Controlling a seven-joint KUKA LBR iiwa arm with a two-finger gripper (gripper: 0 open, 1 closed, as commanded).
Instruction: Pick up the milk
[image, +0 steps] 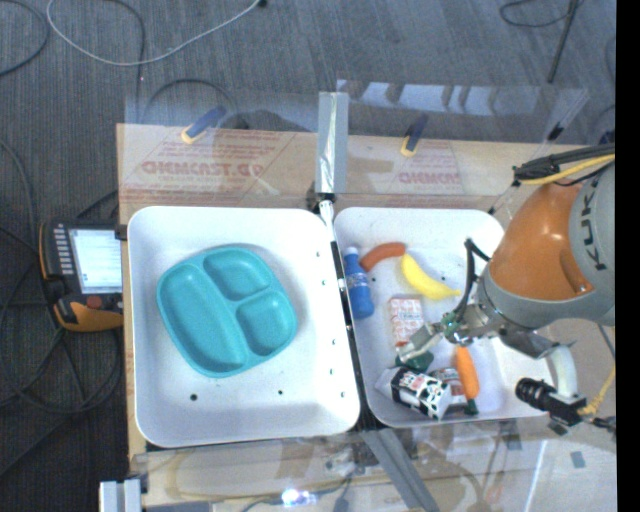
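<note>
While the arm (545, 260) reaches over the right bin (480, 225), its tool (432, 340) hangs just above the milk (422, 391), a cow-patterned carton lying tilted at the bin's near edge beside a carrot (466, 372). Whether the tool is wide or narrow, I cannot tell.

Right bin (480, 225), hand (425, 347) just above cow-patterned milk (422, 391), carrot (466, 371) beside, fingers perhaps apart

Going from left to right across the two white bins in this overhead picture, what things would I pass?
Teal divided plate → blue bottle → pink packet → yellow banana → carrot.
</note>
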